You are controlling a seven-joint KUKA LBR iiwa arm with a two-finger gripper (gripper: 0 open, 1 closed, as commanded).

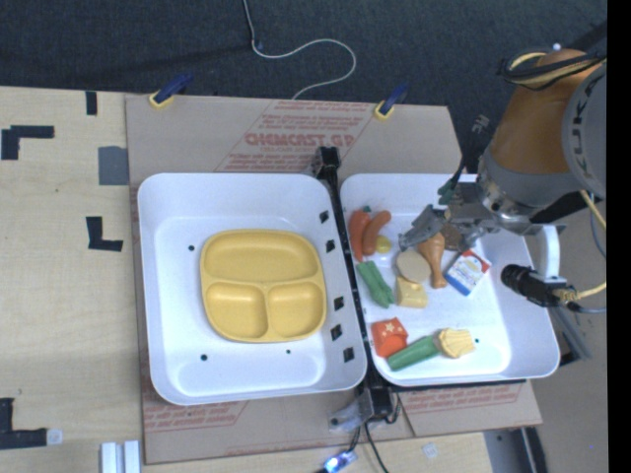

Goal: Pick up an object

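From here I see the hand (426, 227) low in the right bin (523, 363) at centre-right of frame, fingers spread over the drumstick (432, 255) and gripping nothing, so I judge the pick not yet made, with closing and lifting left.

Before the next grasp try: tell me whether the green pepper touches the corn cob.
Touching. The camera view shows the green pepper lying with its right end against the corn cob, no white bin floor between them.
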